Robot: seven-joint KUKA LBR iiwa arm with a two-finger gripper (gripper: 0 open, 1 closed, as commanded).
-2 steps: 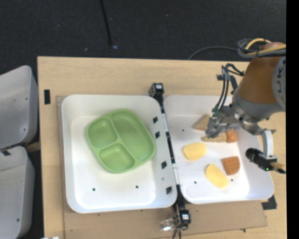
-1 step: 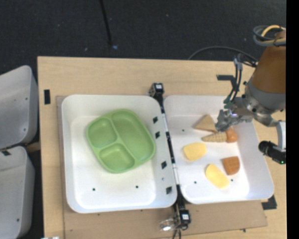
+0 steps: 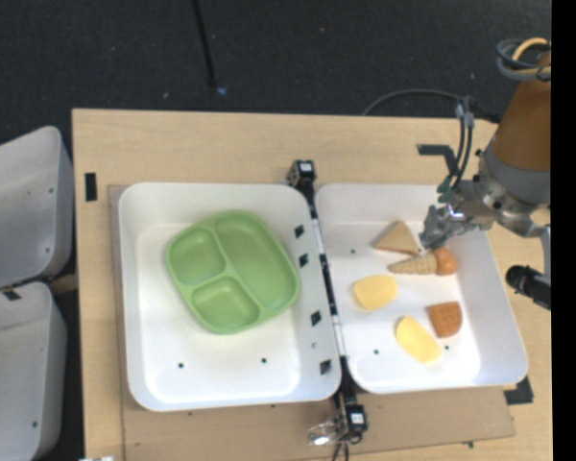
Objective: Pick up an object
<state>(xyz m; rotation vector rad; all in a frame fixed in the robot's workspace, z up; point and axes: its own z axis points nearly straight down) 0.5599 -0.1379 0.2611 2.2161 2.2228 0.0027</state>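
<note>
On the wooden bench (image 3: 96, 142) sit two shallow white bins side by side. The left bin (image 3: 144, 353) holds a green divided tray (image 3: 232, 270) with three compartments, lying at a slant. The right bin (image 3: 490, 353) holds the food pieces: a tan wedge (image 3: 396, 238) near the upper middle, a pale cone-shaped piece (image 3: 413, 265) just below it with a small orange piece (image 3: 445, 262) touching its right end, a yellow rounded piece (image 3: 374, 291) lower and to the left, another yellow piece (image 3: 418, 340) toward the front, and a brown-orange block (image 3: 445, 319) just beside that one on its upper right. The arm (image 3: 523, 133) comes in from the right, and its pincer (image 3: 440, 227) hangs low over the right bin, just above the cone and the orange piece, with the wedge close on its left. The metal parts of the pincer blur together against the white bin, so I cannot tell whether it stands wide or narrow, nor whether it touches anything beneath it. A dark cable (image 3: 403, 99) loops behind the arm, and the arm's upper part is cut off at the picture's edge. Black clips (image 3: 319, 257) run along the seam between the bins.
</note>
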